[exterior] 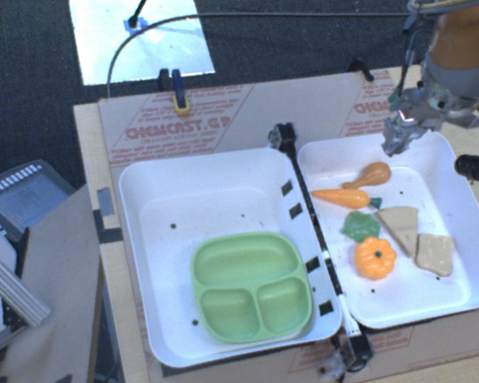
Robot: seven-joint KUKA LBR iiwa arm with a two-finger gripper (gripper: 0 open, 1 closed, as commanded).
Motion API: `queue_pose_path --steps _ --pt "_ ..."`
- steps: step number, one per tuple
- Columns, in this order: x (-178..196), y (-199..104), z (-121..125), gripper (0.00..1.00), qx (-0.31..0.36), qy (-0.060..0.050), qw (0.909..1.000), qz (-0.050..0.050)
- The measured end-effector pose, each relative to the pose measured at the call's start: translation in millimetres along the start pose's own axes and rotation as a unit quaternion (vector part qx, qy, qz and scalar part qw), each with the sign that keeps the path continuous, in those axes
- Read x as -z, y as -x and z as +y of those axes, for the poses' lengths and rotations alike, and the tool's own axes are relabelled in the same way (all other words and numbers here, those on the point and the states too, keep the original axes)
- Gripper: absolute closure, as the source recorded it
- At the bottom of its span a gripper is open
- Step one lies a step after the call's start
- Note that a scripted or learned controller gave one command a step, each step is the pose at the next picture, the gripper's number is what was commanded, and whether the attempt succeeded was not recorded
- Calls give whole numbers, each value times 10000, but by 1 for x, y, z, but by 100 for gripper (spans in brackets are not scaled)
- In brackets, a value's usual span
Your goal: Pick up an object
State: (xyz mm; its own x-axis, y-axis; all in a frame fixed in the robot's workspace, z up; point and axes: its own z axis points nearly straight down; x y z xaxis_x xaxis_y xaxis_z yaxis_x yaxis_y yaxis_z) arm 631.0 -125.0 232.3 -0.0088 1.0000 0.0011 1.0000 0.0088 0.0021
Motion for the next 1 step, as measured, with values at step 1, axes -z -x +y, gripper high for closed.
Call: queue_pose_path --steps 1 --pt "9 -50 -20 100 2 0 10000 5"
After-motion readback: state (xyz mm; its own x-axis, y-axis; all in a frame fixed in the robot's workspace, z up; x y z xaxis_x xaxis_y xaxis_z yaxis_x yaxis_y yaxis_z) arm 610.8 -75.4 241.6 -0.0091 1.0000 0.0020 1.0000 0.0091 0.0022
